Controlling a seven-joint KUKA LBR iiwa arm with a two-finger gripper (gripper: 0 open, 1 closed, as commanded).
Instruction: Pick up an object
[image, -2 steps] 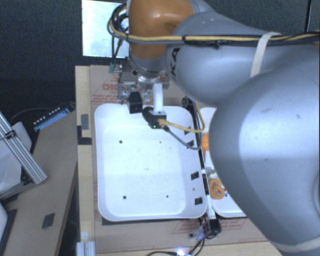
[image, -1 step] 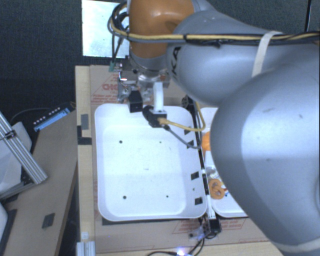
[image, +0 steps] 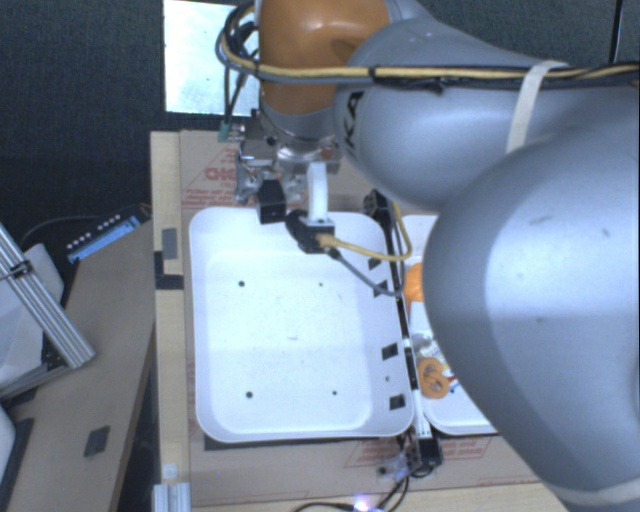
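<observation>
The gripper (image: 286, 188) hangs over the far rim of the left bin (image: 215, 400), near that bin's far right corner. From this angle I cannot tell whether it is released or clenched, and nothing can be seen in its grasp. Above it sits the orange band (image: 315, 40). The grey arm (image: 520, 300) sweeps in from the right and covers most of the right bin (image: 458, 422).

In the strip of the right bin that shows, an orange thing (image: 413, 283) lies just beside the wall shared with the left bin. It is partly hidden by the arm, and its shape is unclear. Nearer the camera, a brown thing (image: 433, 377) with a looped outline lies on the same bin's floor. Both are well apart from the gripper. The bins rest side by side on the table (image: 170, 330).
</observation>
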